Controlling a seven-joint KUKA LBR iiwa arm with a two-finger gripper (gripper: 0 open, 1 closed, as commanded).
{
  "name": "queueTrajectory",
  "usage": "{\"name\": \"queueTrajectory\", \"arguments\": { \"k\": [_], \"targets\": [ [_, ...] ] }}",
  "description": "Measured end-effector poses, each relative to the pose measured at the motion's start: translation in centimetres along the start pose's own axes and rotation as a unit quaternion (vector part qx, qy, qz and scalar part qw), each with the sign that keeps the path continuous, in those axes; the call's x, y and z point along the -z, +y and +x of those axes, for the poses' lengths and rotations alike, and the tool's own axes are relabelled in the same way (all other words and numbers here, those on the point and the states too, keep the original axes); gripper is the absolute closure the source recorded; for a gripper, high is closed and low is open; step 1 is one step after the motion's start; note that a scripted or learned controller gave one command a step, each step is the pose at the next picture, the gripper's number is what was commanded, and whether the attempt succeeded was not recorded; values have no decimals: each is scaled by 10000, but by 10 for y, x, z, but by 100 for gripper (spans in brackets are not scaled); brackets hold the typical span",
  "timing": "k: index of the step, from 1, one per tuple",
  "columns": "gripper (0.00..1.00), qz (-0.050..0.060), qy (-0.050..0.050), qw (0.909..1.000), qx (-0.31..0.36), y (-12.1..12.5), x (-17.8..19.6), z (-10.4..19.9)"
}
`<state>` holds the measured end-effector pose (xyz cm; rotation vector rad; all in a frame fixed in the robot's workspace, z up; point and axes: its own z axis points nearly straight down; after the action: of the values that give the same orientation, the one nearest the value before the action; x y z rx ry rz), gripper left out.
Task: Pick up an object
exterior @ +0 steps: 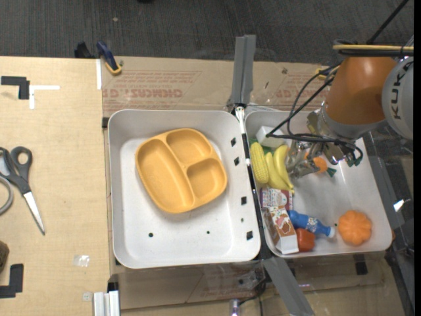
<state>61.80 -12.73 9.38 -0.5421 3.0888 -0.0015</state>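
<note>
In the right bin (368, 242), nearest the camera, a carton (279, 226), a blue bottle (309, 224) and an orange pumpkin (355, 228) lie at about 6 o'clock. Beyond them, yellow bananas (279, 166) and corn (260, 163) sit at 9 o'clock. The claw (309, 163) hangs just beside the bananas; its opening cannot be told. The left bin (125, 242) holds a yellow divided plate (181, 170).

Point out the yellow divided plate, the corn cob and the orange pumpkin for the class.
yellow divided plate (181, 170): camera view, on the ridge between its compartments.
corn cob (259, 163): camera view, on the middle of the cob.
orange pumpkin (355, 227): camera view, on the middle of its rounded top.
</note>
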Motion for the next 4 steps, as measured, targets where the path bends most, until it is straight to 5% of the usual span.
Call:
{"name": "queueTrajectory", "arguments": {
  "k": [1, 2, 3, 4],
  "targets": [
    [100, -5, -8, 9994, 340, 37, 119, -47],
    [100, -3, 0, 9957, 930, 16, 6, 21],
    [100, -3, -12, 9923, 1237, -22, 139, -38],
    [0, -7, -6, 9923, 1239, -22, 138, -38]
  ]
}}
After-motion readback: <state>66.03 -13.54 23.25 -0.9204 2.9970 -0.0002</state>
